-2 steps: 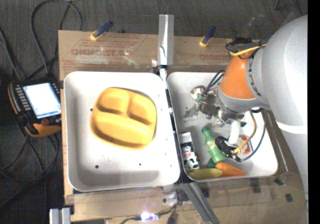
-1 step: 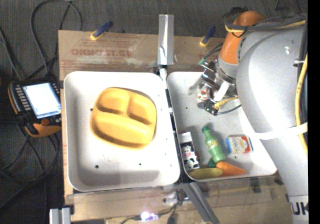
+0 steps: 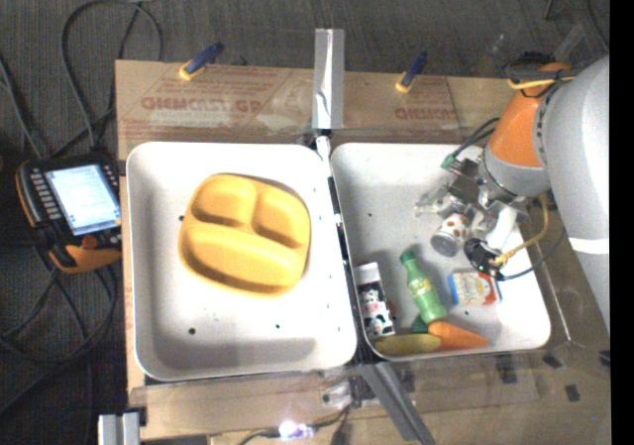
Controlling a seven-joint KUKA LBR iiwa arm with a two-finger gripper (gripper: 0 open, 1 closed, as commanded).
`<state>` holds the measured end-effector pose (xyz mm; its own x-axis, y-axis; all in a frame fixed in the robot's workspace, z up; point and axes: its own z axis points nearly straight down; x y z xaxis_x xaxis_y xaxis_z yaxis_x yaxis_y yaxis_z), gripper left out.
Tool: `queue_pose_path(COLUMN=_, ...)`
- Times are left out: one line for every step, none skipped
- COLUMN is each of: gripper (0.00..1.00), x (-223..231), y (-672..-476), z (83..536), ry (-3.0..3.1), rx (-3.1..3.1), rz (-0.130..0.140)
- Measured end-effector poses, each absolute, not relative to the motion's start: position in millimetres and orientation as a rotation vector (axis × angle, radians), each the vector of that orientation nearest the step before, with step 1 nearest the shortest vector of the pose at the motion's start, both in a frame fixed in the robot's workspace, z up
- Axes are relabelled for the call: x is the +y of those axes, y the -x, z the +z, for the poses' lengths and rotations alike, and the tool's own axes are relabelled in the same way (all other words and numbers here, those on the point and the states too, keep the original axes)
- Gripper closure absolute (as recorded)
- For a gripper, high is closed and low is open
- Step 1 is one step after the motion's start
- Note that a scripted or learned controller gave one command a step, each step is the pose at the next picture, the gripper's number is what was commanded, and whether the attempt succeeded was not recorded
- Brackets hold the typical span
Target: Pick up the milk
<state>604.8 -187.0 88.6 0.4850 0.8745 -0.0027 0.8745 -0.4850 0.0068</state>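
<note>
Currently the approach step is judged in hand: the tool (image 3: 466,203) is seen in the right bin (image 3: 396,190), near its far right side; whether it is clenched or released cannot be told. The milk (image 3: 372,300) lies flat at the bin's near left wall, well apart from the tool. Its long axis runs near-to-far, cap end away. A traverse leftward and descent are called for.

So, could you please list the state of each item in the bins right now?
yellow tray: upside down, left bin
milk: lying flat, right bin
green bottle: lying flat
carrot: lying flat
small cup: tipped on its side
gripper: low over the cup
</note>
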Motion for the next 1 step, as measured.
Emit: queue_pose_path(gripper=0.0, x=-165.2, y=-630.7, z=88.5, ry=-2.661, rx=1.655, rz=0.003)
